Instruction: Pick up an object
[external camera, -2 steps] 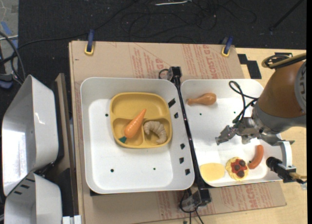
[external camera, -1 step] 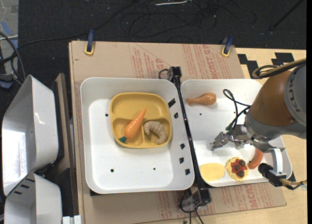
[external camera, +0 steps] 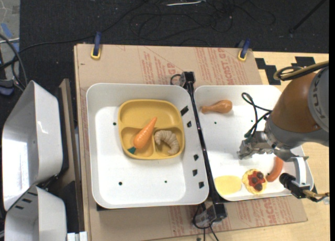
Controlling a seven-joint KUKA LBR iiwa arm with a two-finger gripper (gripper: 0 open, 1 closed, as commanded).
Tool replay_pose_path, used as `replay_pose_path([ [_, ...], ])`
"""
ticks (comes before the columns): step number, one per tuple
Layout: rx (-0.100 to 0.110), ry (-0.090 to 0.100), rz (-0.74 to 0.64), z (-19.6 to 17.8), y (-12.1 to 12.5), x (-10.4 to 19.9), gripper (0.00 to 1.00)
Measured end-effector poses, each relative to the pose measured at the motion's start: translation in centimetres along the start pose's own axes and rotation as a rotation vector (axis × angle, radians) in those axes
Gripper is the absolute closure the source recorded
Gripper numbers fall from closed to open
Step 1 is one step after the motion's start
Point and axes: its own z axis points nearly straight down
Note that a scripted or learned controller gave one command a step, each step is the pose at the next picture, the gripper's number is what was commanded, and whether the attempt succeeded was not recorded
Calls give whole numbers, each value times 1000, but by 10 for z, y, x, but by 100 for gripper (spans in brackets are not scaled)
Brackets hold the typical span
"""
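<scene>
Gripper (external camera: pixel 250 148) lowered over the bare floor of the right bin (external camera: pixel 230 130); whether its fingers are parted or closed cannot be told. Near it toward the bin's front edge lie a sausage (external camera: pixel 275 170), a small pizza (external camera: pixel 255 180) and a yellow disc (external camera: pixel 227 184); a chicken drumstick (external camera: pixel 218 107) lies at the far side. The left bin (external camera: pixel 104 145) bears a yellow divided plate (external camera: pixel 131 111) holding a carrot (external camera: pixel 145 133) and a shrimp (external camera: pixel 168 140).

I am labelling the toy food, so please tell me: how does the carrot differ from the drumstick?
The carrot is bright orange with a green end; the drumstick is paler tan-brown. The carrot lies slantwise in the yellow plate in the left bin; the drumstick lies crosswise on the right bin's floor. Both taper to one end.
</scene>
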Motion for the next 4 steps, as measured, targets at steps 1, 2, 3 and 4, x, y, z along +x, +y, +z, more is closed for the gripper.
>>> replay_pose_path([
  [1,-5,-2,-6,-60,8,-4,100],
  [2,-6,-3,-6,-120,12,-12,100],
  [3,-6,-3,-7,-161,14,-12,100],
  [4,-2,0,-13,-163,25,44,100],
])
